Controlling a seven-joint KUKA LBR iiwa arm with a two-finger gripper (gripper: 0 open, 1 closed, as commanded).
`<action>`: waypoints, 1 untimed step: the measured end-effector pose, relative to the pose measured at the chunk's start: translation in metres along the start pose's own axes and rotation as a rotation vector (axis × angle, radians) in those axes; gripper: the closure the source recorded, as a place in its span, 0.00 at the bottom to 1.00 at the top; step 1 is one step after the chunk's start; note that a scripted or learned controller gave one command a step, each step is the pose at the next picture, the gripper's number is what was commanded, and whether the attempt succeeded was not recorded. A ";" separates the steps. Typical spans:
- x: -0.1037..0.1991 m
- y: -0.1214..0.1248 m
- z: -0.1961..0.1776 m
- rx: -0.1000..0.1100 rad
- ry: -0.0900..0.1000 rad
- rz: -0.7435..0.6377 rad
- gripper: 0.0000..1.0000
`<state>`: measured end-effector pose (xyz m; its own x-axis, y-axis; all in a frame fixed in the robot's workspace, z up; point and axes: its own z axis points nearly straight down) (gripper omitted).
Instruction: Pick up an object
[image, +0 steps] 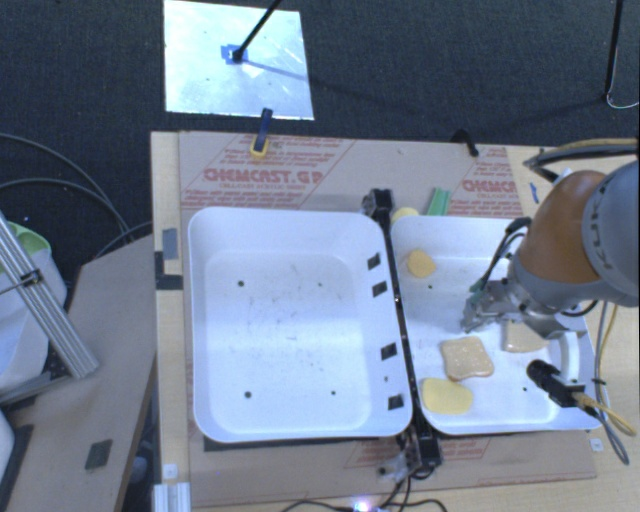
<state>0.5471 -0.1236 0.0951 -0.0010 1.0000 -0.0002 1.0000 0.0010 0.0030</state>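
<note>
Nothing is lifted yet. The hand (478, 312) hangs low in the right bin (455, 240), with a toast-like slice (467, 357) lying loose just beside it. I can't tell whether the hand is open or closed.

Grey rounded arm (612, 225), broad orange band (558, 238) above wrist, thin dark cables (503, 243), grey metal end effector (477, 314).

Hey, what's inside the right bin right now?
In the bin: a small yellow disc, a tan slab, a yellow blob and a pale piece partly covered by the gripper. The arm hides the bin's right part.
</note>
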 end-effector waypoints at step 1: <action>0.078 0.001 -0.096 -0.008 0.003 -0.012 1.00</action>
<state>0.5480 -0.0453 0.1912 -0.0126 0.9999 0.0027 0.9999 0.0126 0.0106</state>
